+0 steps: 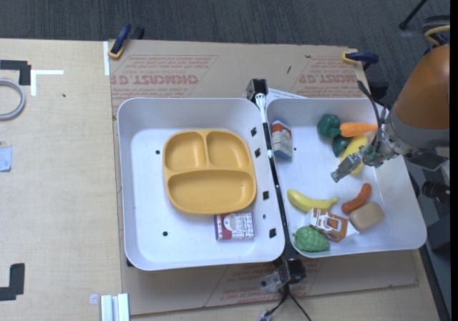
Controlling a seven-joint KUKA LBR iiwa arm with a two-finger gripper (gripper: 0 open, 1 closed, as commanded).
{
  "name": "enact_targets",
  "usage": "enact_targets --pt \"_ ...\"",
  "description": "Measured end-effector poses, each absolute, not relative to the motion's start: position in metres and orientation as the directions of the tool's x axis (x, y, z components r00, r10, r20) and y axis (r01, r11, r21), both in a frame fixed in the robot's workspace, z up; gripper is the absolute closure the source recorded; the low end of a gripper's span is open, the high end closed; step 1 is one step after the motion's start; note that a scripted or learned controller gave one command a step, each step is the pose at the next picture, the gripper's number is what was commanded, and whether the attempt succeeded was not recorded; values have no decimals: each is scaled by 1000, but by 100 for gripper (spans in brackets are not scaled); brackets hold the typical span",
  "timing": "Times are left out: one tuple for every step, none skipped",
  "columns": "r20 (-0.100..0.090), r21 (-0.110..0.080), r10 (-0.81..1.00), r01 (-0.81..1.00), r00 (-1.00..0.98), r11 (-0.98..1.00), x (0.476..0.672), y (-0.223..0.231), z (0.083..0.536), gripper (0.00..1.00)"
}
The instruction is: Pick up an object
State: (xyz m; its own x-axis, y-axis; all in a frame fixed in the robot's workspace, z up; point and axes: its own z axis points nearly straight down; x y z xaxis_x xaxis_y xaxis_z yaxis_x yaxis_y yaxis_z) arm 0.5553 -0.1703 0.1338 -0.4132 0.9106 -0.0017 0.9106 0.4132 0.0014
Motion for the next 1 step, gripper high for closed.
enact_targets --pt "-2 1 791 791 -612 612 539 -168 93 0"
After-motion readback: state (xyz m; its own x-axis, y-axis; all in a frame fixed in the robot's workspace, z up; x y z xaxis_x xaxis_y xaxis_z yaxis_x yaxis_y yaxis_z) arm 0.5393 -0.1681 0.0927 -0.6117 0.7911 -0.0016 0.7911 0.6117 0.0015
